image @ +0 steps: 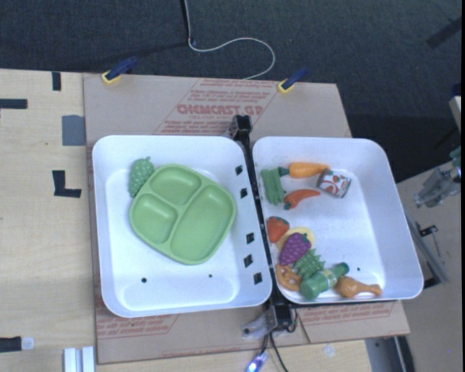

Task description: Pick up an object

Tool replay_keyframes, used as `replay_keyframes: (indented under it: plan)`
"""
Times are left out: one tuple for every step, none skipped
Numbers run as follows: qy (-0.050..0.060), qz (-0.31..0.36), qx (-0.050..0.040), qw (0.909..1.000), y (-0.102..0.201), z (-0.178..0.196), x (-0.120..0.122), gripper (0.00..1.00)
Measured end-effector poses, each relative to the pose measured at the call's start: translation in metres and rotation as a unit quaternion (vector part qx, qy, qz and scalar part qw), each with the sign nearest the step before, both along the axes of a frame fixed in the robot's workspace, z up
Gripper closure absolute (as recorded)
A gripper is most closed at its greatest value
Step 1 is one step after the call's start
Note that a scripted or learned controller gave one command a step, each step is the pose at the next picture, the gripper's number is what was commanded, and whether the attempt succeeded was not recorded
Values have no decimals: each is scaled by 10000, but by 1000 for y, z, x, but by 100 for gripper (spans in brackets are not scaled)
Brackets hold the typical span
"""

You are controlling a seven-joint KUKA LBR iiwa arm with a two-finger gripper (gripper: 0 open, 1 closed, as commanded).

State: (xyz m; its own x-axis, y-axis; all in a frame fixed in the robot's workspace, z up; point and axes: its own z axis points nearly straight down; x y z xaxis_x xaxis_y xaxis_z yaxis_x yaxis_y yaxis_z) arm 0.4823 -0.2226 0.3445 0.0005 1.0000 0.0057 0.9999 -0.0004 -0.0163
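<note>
1. Your two bins sit side by side on the bench: the left bin [116,285] carries a green plate [183,214] with a bunch of green grapes [140,174] touching its upper-left edge; the right bin [380,208] holds the small toys.
2. The arm [442,183] hangs at the far right, outside the right bin; whether its gripper is wide or narrow, you cannot tell.
3. For an easy pick, choose the can [334,183] near the top of the right bin. It lies just beside the carrot [307,169], with bare floor below and to its right.
4. Come down over it with the fingers straddling its short width, clear of the carrot.
5. Avoid the pile at the bottom left: purple grapes [293,248], a green piece [319,282] and an orange piece [355,288] crowd together there, so a grasp would likely slip.
</note>
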Motion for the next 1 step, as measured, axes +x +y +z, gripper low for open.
replay_keyframes:
  plan:
    - [-158, 42, -47, 9999, 57, 139, 20, 100]
